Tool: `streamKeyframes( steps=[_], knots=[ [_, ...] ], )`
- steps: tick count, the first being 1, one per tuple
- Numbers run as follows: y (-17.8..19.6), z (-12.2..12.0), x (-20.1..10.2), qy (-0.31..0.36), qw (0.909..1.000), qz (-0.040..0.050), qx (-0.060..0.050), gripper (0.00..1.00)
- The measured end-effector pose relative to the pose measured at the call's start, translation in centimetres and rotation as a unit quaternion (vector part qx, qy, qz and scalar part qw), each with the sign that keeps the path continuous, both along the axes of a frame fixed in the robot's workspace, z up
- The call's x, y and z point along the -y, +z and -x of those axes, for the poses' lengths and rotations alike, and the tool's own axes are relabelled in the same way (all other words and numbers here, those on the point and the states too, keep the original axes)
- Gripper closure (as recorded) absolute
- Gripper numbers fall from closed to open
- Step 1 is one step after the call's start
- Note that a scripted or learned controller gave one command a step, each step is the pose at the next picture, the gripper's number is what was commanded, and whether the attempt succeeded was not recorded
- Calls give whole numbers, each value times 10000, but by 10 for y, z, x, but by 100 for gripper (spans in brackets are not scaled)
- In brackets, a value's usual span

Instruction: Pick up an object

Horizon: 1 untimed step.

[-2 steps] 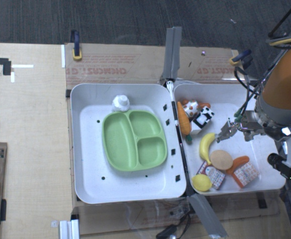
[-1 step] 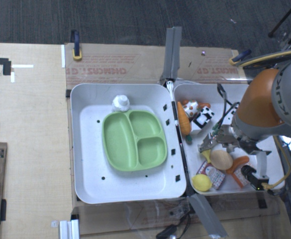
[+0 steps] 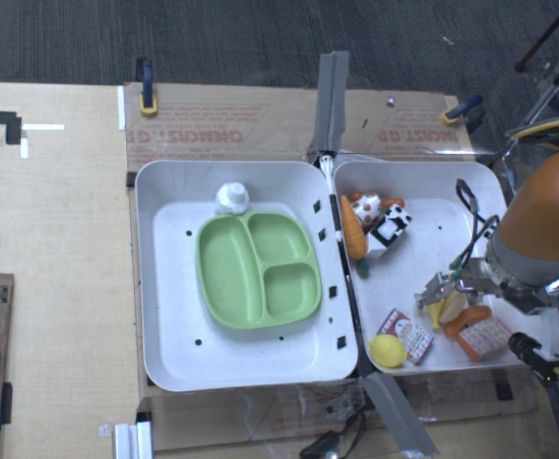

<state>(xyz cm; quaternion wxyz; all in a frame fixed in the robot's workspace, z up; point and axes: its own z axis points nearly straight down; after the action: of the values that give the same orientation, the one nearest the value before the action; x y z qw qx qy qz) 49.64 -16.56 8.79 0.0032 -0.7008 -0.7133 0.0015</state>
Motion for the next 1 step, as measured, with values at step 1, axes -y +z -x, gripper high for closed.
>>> streamKeyframes(
  steps=[1],
  knots=[
    [5, 0, 0, -5, 10000, -14, -29, 100]
  ],
)
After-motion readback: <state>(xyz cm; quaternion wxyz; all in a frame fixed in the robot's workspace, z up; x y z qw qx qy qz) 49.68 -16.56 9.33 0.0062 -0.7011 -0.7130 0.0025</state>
